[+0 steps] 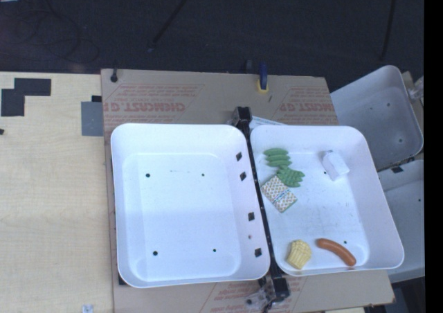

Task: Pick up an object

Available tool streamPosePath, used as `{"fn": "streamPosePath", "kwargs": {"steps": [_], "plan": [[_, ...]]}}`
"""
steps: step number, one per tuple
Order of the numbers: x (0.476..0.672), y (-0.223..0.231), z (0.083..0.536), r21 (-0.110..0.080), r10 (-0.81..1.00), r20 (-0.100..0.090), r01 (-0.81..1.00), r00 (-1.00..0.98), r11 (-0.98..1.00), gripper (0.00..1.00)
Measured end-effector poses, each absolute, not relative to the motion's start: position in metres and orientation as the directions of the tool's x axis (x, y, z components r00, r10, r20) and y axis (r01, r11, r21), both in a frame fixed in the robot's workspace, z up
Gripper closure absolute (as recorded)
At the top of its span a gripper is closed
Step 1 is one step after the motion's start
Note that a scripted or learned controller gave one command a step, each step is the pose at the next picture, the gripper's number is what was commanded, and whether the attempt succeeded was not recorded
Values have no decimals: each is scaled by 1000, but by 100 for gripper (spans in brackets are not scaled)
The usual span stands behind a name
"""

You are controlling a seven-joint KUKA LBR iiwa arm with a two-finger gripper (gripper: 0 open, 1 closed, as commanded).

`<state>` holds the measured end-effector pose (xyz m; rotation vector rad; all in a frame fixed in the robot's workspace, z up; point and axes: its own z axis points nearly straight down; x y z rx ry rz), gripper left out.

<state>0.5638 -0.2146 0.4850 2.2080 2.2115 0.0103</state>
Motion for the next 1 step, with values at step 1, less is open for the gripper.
{"fn": "streamPosePath", "kwargs": {"steps": [1], "plan": [[564,-213,484,-3,1000,-1,1000,-7,7,100]]}}
